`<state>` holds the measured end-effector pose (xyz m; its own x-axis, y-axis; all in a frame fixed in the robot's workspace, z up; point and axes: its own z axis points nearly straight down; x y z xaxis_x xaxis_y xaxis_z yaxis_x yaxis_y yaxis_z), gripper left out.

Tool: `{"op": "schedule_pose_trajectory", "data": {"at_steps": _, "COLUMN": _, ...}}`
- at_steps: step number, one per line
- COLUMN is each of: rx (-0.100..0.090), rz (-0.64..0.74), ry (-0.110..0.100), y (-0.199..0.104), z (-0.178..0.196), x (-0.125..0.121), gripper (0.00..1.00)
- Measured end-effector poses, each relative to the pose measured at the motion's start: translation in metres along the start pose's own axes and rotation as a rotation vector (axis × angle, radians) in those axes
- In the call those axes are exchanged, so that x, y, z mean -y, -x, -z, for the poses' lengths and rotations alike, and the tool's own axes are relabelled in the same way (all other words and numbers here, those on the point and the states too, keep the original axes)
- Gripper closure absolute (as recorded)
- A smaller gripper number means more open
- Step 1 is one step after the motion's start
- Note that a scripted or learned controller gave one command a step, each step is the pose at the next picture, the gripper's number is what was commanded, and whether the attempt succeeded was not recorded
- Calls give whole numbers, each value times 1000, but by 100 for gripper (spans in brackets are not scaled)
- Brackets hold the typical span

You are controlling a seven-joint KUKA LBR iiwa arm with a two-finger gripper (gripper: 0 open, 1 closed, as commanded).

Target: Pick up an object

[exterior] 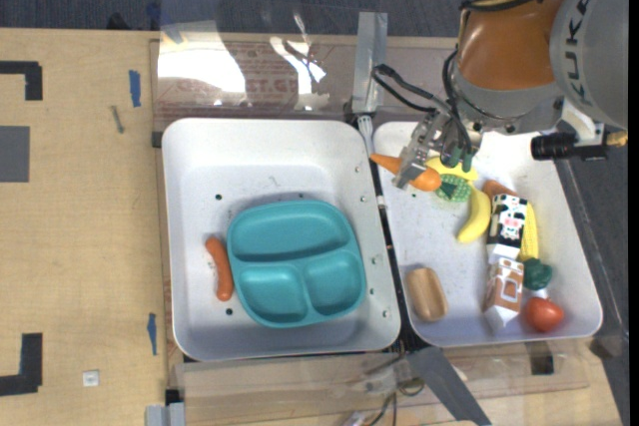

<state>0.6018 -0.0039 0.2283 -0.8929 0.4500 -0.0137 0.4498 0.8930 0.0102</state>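
Observation:
My gripper (419,163) hangs low over the far left corner of the right bin (584,314). Directly under and beside it lies an orange carrot (427,181), with its thin end pointing towards the wall between the bins. A small yellow-green toy (456,190) lies against the carrot's right side. The grey wrist and orange band (509,15) rise up and to the right of it. I cannot make out whether anything is gripped.
The right bin also holds a banana (474,214), a cow-print carton (510,219), a corn cob (530,232), a brown carton (504,286), a tomato (544,314) and a bread roll (426,294). In the left bin (190,155) sit a teal divided plate (297,261) and a sausage (221,266).

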Motion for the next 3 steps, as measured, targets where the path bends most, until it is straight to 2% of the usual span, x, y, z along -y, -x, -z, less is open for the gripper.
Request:
{"op": "schedule_pose_trajectory", "data": {"at_steps": 1, "rx": -1, "rz": -4, "ry": -5, "y": 1, "z": 6, "x": 3, "gripper": 100}}
{"op": "schedule_pose_trajectory", "data": {"at_steps": 3, "rx": 13, "rz": 3, "ry": -1, "y": 3, "z": 28, "x": -1, "gripper": 100}}
